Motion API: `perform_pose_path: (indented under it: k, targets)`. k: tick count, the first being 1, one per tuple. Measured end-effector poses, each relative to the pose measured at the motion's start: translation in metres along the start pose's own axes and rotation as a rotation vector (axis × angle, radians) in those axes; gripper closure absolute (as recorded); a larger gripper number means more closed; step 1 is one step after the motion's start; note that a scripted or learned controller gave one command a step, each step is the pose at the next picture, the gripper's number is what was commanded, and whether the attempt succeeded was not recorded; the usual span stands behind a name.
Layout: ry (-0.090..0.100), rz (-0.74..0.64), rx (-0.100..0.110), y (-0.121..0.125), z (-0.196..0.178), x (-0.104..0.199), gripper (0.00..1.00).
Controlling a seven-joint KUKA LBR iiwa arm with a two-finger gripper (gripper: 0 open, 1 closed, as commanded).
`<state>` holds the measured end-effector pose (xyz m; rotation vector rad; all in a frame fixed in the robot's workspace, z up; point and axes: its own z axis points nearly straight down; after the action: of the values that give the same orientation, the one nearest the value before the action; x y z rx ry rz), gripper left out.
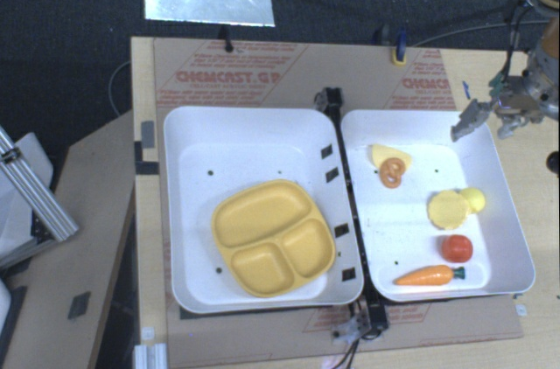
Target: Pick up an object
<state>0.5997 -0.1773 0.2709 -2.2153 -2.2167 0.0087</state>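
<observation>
Carrot (425,275): nearest cam, front edge of right bin (512,210); long axis runs roughly left-right, green stub end pointing right, tip left.
Tomato (456,247): red, just behind carrot, close but apart.
Yellow disc (447,209): mid right bin, touching a small lemon-like ball (472,199) on its right.
Cheese wedge (388,155): back-left of right bin, w/ an orange ring (391,172) lying partly on it.
Left bin (188,157): holds yellow divided tray (273,236), three compartments, sitting slanted.
Gripper (486,122): at back-right corner of right bin, over the rim; fingers (464,122) look spread apart, nothing between them.
Arm: comes in from right; no object held, pick not yet begun.
Key relation: all pickable items lie forward & left of gripper. Disc + ball pair is closest, almost straight toward cam from it; carrot is farthest.
Judgement: likely next = move inward over bin, then drop. For carrot, the fingers should close across its short width, i.e. front-to-back.
Risk: disc + ball touching, so a grasp there may nudge one away.
</observation>
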Motion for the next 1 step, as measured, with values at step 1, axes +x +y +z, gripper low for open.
perform_pose_path:
  k: [1]
  targets:
    - [-0.002, -0.003, -0.012, 0.002, -0.0071, 0.0007, 0.0]
